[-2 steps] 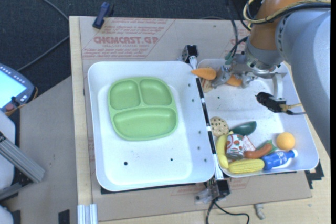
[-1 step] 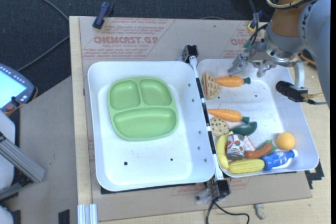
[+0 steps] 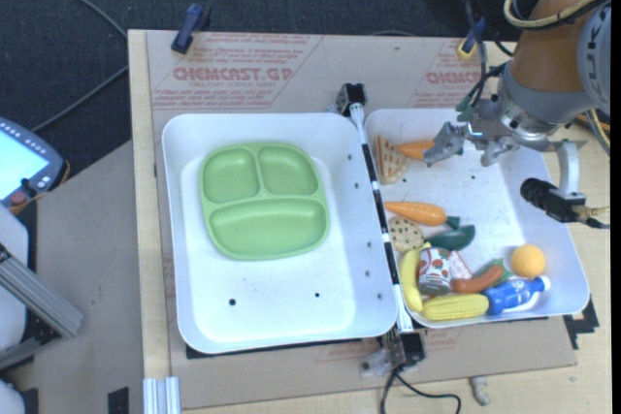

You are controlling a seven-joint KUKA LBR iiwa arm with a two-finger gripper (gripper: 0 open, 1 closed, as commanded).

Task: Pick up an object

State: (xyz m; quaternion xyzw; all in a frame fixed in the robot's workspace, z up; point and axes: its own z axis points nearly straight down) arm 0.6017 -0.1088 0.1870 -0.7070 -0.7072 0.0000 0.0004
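My gripper (image 3: 468, 146) hovers over the back part of the right bin (image 3: 505, 199), fingers spread open and nothing between them. Just to its left lie a small orange piece (image 3: 415, 149) and a waffle-patterned wedge (image 3: 388, 158). Further forward rest a carrot (image 3: 415, 212), a cracker (image 3: 402, 234) and a dark green pepper (image 3: 452, 238). At the front of the bin sit a banana (image 3: 409, 274), a small can (image 3: 437, 269), a red sausage (image 3: 477, 281), an orange (image 3: 527, 260), a blue bottle (image 3: 512, 295) and a corn cob (image 3: 452, 307).
The left bin (image 3: 184, 238) holds a green divided plate (image 3: 264, 199). A black clip (image 3: 351, 96) sits at the back of the ridge between the bins. The arm's grey body and cables (image 3: 558, 82) reach in over the right bin's back right corner.
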